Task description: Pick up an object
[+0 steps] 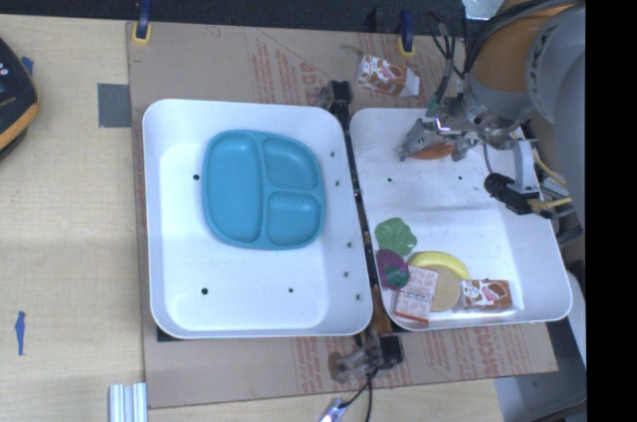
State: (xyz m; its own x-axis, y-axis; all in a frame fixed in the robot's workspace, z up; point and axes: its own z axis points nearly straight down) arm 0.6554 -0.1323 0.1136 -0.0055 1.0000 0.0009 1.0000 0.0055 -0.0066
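Observation:
My gripper [438,145] is low over the far end of the right bin [537,251], open. A small orange-red object [431,152] lies on the bin floor between its two fingers; I cannot tell whether they touch it. At the near end of the same bin a green toy [395,234], a purple toy [390,267], a yellow banana [442,263] and two printed snack packets [418,297] [487,294] lie clustered together.
The left bin [179,291] holds a blue divided plate [264,188]. Another snack packet [384,75] lies on the cardboard beyond the right bin. A yellow and black device [12,98] sits at the bench's left edge. The arm fills the upper right.

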